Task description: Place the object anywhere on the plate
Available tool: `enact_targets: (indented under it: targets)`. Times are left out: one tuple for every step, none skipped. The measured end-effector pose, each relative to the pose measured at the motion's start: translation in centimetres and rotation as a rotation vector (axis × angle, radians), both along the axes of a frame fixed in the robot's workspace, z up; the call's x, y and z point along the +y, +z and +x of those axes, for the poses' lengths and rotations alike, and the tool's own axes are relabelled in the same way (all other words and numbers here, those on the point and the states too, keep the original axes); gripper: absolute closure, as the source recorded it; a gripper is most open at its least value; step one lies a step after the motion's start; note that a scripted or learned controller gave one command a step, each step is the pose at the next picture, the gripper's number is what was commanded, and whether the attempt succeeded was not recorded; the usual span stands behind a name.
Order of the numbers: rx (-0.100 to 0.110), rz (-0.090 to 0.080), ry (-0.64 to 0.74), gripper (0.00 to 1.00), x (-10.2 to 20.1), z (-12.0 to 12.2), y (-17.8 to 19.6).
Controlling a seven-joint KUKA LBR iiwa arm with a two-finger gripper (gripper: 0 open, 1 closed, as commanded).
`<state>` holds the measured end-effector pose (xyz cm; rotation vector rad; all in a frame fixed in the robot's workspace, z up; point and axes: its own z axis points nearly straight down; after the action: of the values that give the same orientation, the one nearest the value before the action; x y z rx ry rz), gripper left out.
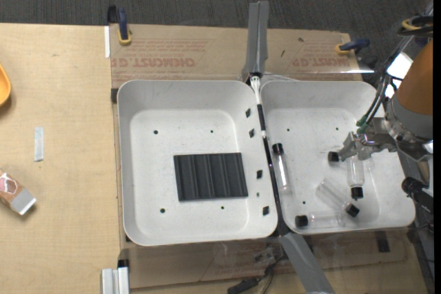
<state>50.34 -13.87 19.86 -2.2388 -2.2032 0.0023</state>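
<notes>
Dark ribbed plate (210, 175) flat at centre of left bin (138, 113), clear plastic tubes with black caps (355, 182) scattered along front half of right bin (310, 96), claw (357, 151) low over right bin's right side above one tube, finger state cannot be told, orange band above wrist at right edge.

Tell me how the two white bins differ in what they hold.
The left bin holds one dark ribbed plate, lying flat near its middle. The right bin holds several clear tubes with black caps, scattered at different angles. The arm's claw hangs over the right bin, not the left bin. Both are shallow, white and rounded at the corners, set side by side.
</notes>
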Motion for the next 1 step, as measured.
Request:
enact_targets:
  targets:
    - [0.001,-0.001,-0.017,1.0,8.34,-1.39,4.17]
